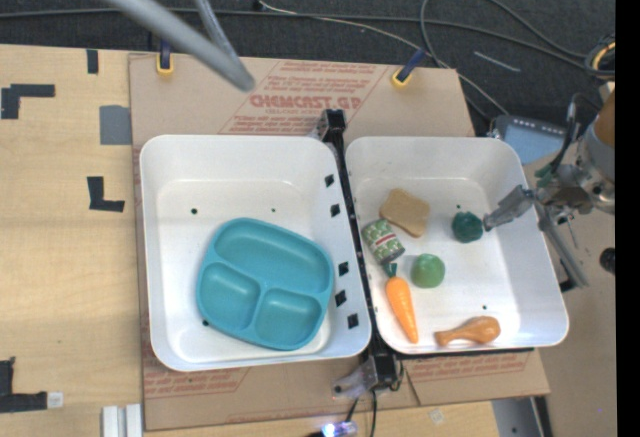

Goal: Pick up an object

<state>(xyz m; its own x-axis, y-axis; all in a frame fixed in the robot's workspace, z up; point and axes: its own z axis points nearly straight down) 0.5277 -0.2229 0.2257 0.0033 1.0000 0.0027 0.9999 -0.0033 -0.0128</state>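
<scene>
the dark green ball (466,226) sits in the right bin (520,320) just beside the tool (505,209), whose grip i cannot tell

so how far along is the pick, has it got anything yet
Nothing looks picked yet. The gripper sits low at the right bin's right side, next to the dark green ball. The ball, carrot and other items all lie in the bin. Grasping and lifting remain.

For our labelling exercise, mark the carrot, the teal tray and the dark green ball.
carrot (401,309), camera view, middle of its orange body
teal tray (264,282), camera view, central divider
dark green ball (466,226), camera view, its top
</scene>
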